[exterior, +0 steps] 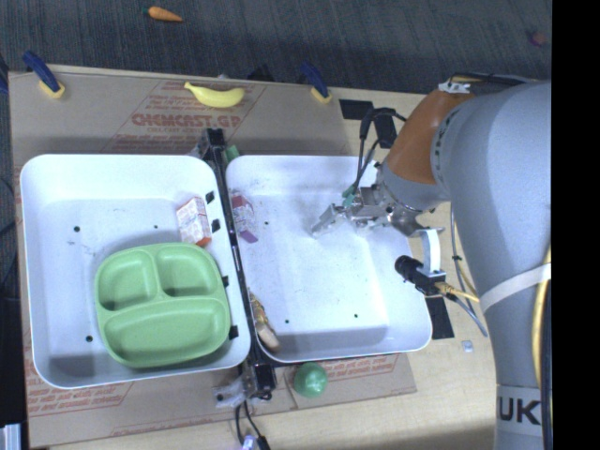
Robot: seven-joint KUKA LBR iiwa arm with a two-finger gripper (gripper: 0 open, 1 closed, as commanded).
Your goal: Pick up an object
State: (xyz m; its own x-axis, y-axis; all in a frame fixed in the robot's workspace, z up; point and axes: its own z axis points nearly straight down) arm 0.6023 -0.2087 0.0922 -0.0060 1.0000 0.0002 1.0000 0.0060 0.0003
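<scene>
My gripper [325, 221] hangs over the upper middle of the right bin [375, 319], reaching in from the right, with its metal fingers pointing left and down toward the bin floor. Nothing shows between the fingers. A small pink and white packet [242, 216] lies at the right bin's left wall, some way left of the gripper. A tan object [262, 326] rests in the right bin's lower left corner. In the left bin [56, 186] sit a green divided tray [164, 301] and a small red and white carton [193, 221].
A yellow banana [216, 93] lies on the cardboard behind the bins. A green ball [310, 379] sits on the bench in front of the right bin. Blue clamps [43, 73] hold the cardboard's back edge. An orange carrot [166, 13] lies on the dark floor beyond.
</scene>
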